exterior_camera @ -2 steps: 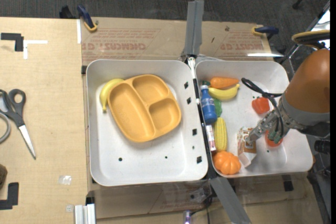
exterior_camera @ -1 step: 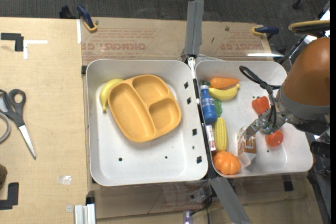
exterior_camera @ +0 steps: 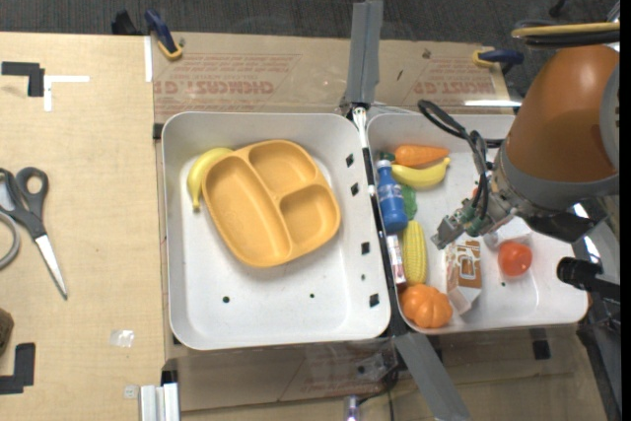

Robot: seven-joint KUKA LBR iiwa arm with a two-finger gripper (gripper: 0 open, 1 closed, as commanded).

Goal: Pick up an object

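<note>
Pale wooden worktop (exterior_camera: 79, 212) under the camera, dark carpet beyond it; two shallow white bins side by side on a sheet of brown cardboard (exterior_camera: 256, 79); scissors (exterior_camera: 35, 222) lie on the wood at far left, well apart from the bins.

Left bin (exterior_camera: 197, 311): glossy orange-yellow plastic divided plate (exterior_camera: 268, 202), three compartments, rounded corners; a yellow toy banana (exterior_camera: 204, 175) curves against its upper-left rim, touching it.

Right bin (exterior_camera: 552, 306): smooth plastic toy food along the left wall; orange carrot (exterior_camera: 419, 155) at top, a second banana (exterior_camera: 422, 175) just below it, blue bottle (exterior_camera: 390, 202) standing beside those, ribbed yellow corn cob (exterior_camera: 415, 251), round orange pumpkin (exterior_camera: 427, 307) at the bottom; a crinkled white-and-brown snack packet (exterior_camera: 463, 273) near the middle; a small red tomato (exterior_camera: 515, 258) to its right.

Arm enters from the right, orange band bulky over the bin; jaws (exterior_camera: 461, 230) hang low just above the top edge of the snack packet, between the corn cob and the tomato; cannot tell whether they are open or closed, nor whether they touch the packet; cables (exterior_camera: 463, 138) loop above them.
</note>
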